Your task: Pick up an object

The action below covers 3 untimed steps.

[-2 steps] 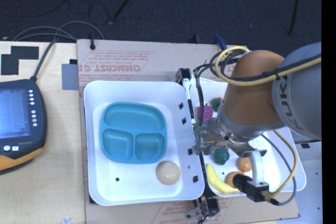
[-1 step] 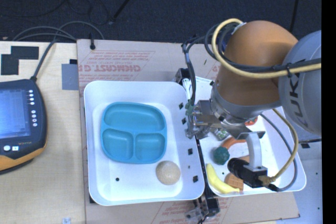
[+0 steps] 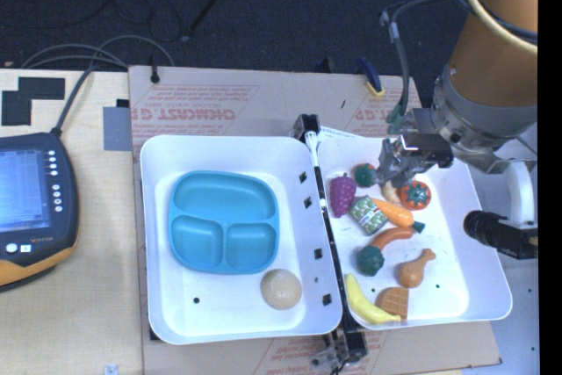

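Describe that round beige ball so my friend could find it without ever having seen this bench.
Start at the left white bin, the one holding the blue divided plate. Look just past the plate's lower right corner, toward the wall shared with the right bin. The ball sits there alone: plain, pale beige and smooth, while the brightly coloured toy foods all lie in the other bin.

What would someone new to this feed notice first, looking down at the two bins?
Probably the big blue three-compartment plastic plate in the left white bin, with a beige ball lying just off its near right corner. Then the bright heap of toy food in the right white bin, with the grey two-finger gripper low above the red toy tomato and orange toy carrot.
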Each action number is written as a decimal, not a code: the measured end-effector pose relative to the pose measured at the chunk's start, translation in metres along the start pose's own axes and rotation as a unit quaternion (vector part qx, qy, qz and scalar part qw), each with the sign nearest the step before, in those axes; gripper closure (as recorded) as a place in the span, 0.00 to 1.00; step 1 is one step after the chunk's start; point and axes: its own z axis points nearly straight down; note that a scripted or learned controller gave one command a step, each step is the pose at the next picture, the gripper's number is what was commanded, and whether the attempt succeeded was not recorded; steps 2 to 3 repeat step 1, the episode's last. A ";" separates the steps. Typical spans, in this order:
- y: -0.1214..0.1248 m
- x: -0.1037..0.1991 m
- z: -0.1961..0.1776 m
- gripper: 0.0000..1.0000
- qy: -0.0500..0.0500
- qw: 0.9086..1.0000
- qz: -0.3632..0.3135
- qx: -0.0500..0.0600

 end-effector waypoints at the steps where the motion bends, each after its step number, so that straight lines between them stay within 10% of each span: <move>1: -0.016 0.043 0.005 1.00 0.001 1.000 -0.004 0.006; 3: -0.016 0.043 0.005 1.00 0.001 1.000 -0.004 0.006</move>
